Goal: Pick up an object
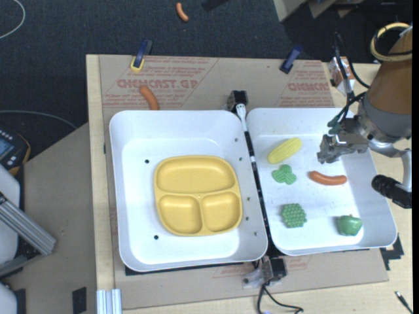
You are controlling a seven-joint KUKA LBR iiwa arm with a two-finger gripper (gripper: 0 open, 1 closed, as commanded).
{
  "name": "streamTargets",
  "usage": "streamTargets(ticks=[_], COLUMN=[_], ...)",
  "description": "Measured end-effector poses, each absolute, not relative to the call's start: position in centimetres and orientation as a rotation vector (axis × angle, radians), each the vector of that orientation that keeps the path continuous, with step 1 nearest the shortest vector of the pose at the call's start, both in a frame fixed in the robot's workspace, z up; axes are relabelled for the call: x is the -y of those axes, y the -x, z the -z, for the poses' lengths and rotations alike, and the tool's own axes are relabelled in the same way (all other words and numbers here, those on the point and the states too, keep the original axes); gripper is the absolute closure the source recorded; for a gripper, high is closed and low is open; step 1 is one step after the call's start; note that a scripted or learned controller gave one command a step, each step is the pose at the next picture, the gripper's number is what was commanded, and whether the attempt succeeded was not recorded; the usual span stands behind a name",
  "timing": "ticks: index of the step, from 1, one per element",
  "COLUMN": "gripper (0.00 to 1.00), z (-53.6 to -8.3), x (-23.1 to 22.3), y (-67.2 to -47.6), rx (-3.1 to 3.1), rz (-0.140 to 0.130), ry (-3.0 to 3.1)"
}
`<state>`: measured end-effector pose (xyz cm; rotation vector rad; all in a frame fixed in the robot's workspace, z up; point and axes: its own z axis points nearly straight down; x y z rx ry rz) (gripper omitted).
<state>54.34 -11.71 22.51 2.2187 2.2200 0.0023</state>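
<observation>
Orange-red sausage [327, 179], small and slightly curved, lying flat in right bin [383, 234]. Tool [332, 150] hangs just above it, a bit up-left, not touching, nothing pinched; can't tell if tool is spread or pressed together. Corn cob [285, 150] further left of tool. Cardboard on bench [167, 84] reads "CHEMCAST G P" in red.

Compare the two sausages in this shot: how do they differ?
The sausage in the bin lies inside the right bin, nearly level, just below the end effector. The sausage on the board lies outside both bins, slanted, behind the left bin. Both are small, orange-red.
</observation>
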Motion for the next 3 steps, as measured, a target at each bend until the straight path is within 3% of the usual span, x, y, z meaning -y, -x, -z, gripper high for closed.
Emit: streamTargets(ticks=[2,3], gripper=[1.0,1.0], z=[-21.1,-22.9], x=[1.1,-4.3], y=[-55.4,-55.4], rx=[-2.23,-2.228], rz=[-0.001,-0.006], ry=[-2.217,-2.214])
